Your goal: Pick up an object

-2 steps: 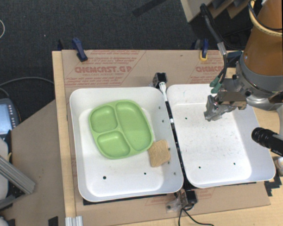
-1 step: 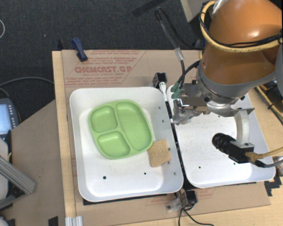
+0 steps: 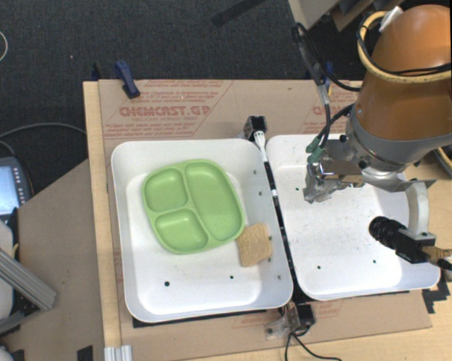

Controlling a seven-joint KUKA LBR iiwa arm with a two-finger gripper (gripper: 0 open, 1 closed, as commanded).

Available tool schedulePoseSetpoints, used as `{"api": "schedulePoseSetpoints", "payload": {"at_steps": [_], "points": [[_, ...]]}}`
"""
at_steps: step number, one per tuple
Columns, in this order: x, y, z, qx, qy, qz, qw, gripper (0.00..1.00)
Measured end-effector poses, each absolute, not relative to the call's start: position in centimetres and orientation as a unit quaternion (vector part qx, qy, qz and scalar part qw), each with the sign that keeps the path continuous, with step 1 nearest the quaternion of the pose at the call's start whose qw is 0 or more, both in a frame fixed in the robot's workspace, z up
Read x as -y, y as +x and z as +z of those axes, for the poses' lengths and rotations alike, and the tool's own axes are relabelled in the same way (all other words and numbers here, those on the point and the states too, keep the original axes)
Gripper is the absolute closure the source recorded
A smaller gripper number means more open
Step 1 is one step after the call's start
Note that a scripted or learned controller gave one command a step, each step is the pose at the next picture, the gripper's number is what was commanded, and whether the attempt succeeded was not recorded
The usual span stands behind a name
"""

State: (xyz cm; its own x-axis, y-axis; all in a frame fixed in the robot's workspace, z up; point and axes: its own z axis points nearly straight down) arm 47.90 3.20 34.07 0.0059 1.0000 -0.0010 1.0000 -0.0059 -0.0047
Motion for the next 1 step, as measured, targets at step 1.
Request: {"api": "schedulePoseSetpoints", "payload": {"at_steps": [1], "points": [[-9.10, 48.00, 44.79, 0.709, -0.705, -0.0063, -0.004, 1.00]]}}
